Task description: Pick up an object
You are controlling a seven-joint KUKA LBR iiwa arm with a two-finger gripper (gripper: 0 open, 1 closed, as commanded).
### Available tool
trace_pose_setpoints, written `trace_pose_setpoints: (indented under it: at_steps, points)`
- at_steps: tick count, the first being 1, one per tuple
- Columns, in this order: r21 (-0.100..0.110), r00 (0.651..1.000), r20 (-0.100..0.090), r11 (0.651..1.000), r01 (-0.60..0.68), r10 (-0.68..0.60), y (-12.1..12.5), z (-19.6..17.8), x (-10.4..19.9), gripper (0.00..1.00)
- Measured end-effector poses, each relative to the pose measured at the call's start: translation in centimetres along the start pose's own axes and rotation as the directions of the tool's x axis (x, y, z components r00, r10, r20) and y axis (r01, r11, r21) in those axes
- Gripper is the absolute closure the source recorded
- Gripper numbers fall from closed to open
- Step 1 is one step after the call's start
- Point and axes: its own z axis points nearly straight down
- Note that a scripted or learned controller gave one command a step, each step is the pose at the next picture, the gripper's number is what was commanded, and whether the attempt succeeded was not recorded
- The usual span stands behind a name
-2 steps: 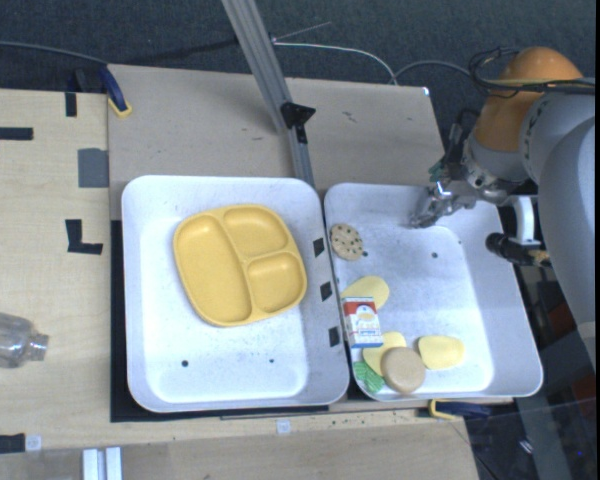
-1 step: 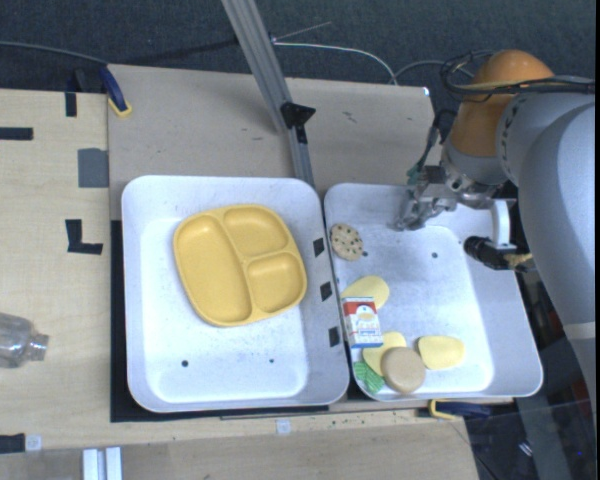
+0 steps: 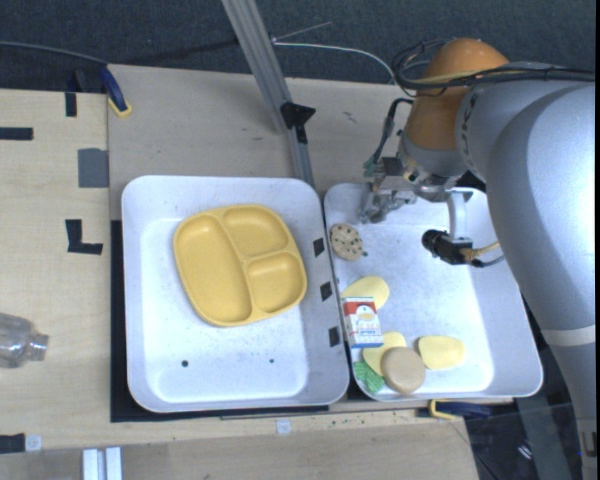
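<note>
Grey arm (image 3: 540, 198) over right bin (image 3: 500, 368), end effector (image 3: 378, 203) indistinct.

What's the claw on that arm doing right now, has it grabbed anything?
Gripper: over the right bin's top left corner, just above the cookie; whether it is open or closed cannot be told.

Place: my robot lab, a test bench for picking trials.
Bench (image 3: 200, 128): plain wood top with black tape marks (image 3: 10, 140) at the frame's left, like calibration marks.
Bins (image 3: 140, 268): two shallow white trays side by side at centre, set up for me to work in.
Rig: a metal pole (image 3: 255, 43) slanting in from the top, loose cables (image 3: 320, 43) beside it.
Props: toy food (image 3: 420, 353) and a yellow divided plate (image 3: 240, 263), not real kitchenware.
Floor: dark carpet (image 3: 100, 8) along the top.
</note>
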Motion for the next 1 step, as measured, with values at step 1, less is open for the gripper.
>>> trace_pose_setpoints:
  at_steps: [1]
  points:
    - [0.013,1.000,-0.010,1.000,0.003,-0.003,-0.18,1.33,-5.58,1.00]
